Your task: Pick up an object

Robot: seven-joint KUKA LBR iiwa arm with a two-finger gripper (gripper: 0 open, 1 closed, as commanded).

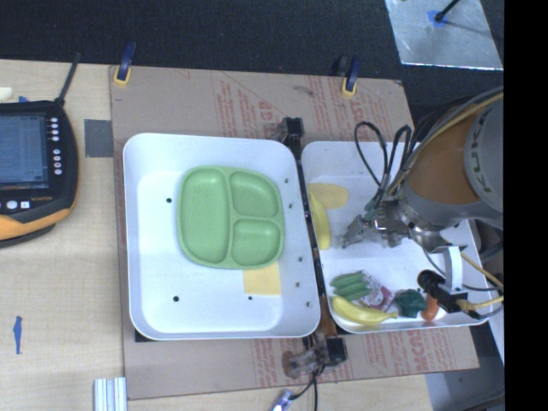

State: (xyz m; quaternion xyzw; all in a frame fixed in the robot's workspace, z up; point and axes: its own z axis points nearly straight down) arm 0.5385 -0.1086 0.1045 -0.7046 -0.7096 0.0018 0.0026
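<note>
**Arm reaches into the right bin, nothing between its fingers**

Two shallow white bins sit side by side on a sheet of brown cardboard [257,101] that covers the middle of the bench [60,315]. The left bin [145,229] carries a green divided plate [229,217] lying flat near its centre, with one large compartment on the left and two smaller ones on the right. A pale yellow square [262,280] lies just below the plate, touching or slightly tucked under its lower right edge.

The right bin [342,157] holds the smaller items. A yellow piece [324,208] lies along its left wall, towards the far corner. Along the near edge sit a banana [363,314], a green vegetable-like item [348,282] just above it, a small reddish and grey item [375,296] beside that, and a dark green item [409,301] next to an orange one [429,312] towards the near right corner.

The arm [454,165] enters from the right, over the right bin. The gripper [355,234] points left, its fingers spread slightly apart near the middle of the bin, just right of the yellow piece and above the green item. No object sits between the fingers.

A handheld control pendant [30,174] rests at the left edge of the bench.
</note>
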